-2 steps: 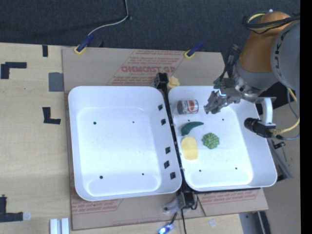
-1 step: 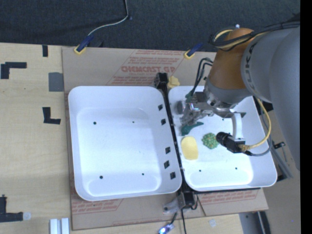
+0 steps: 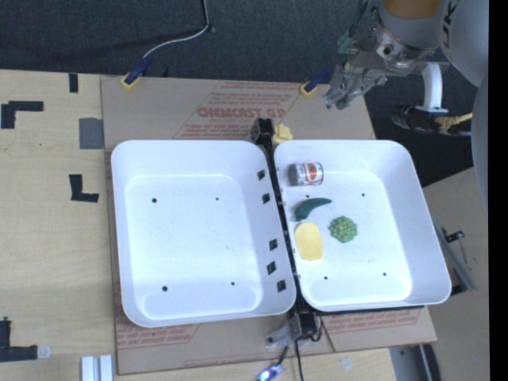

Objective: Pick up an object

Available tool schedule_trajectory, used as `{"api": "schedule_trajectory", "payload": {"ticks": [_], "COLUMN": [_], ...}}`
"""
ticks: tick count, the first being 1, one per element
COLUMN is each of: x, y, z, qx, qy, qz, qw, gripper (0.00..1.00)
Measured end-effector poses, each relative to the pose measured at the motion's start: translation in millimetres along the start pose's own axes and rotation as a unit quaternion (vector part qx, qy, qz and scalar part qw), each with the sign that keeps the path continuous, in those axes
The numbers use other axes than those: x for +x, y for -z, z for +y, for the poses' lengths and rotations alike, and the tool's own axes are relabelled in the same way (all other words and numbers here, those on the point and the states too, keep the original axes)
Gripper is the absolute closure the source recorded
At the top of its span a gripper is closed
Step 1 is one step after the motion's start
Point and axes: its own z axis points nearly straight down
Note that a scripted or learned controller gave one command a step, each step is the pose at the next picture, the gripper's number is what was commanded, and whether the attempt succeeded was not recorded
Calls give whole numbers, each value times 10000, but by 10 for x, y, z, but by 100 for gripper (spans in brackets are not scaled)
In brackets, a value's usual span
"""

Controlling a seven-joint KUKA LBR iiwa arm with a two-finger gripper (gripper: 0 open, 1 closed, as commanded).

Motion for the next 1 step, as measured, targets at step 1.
{"api": "schedule_trajectory", "payload": {"ticks": [1], "x": [427], "y": [-384], "z": [-633], "qx": [139], "qy": [-5], "qz": [23], "qw": [9999], "gripper": [100]}}
